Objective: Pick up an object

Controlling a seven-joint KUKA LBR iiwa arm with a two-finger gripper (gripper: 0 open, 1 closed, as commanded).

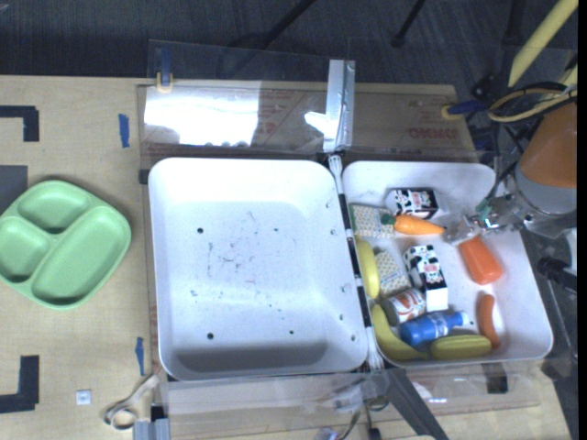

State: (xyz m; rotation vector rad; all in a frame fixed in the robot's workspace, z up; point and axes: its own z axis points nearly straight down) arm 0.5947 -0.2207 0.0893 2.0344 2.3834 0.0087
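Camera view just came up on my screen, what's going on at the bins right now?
The grey arm with the orange band reaches in over the right white bin, its gripper low near an orange carrot toy and an orange block. Nothing is visibly between its fingers. The bin also holds a yellow banana, a blue bottle and small cow-print cartons. A green divided plate sits on the bench.

camera view | fixed overhead, slanted down | bench (73,108), both bins (248,264) in frame
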